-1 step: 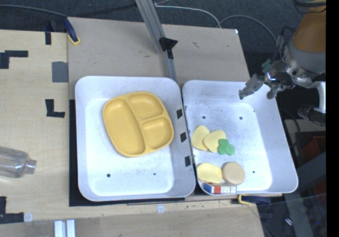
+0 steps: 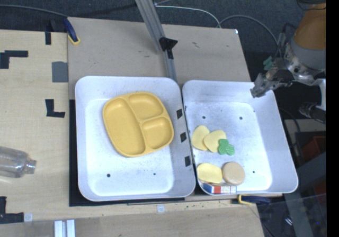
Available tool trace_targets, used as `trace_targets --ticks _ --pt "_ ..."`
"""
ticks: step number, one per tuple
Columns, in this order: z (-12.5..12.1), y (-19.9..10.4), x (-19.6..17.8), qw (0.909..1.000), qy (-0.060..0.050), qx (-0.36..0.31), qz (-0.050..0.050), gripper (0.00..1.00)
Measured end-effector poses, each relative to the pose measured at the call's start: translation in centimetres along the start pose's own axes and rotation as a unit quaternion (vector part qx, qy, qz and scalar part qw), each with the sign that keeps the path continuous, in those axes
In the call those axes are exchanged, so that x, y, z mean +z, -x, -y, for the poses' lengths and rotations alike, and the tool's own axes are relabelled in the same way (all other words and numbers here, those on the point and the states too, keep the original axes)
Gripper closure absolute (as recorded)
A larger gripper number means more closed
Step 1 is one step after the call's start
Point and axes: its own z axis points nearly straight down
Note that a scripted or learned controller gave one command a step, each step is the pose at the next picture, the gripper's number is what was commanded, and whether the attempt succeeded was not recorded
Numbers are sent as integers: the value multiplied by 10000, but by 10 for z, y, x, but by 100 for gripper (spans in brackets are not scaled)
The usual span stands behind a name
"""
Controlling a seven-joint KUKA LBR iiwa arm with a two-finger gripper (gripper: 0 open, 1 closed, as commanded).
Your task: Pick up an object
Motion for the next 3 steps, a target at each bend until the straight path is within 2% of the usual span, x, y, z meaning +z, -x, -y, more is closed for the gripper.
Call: trace_targets --ticks 1,2,3 --pt "0 -1 -9 10000 -1 -10 -7 100" --pt "-7 -62 10 10000 -11 -7 2 100" --pt "-7 -106 -5 10000 4 -7 0 100"
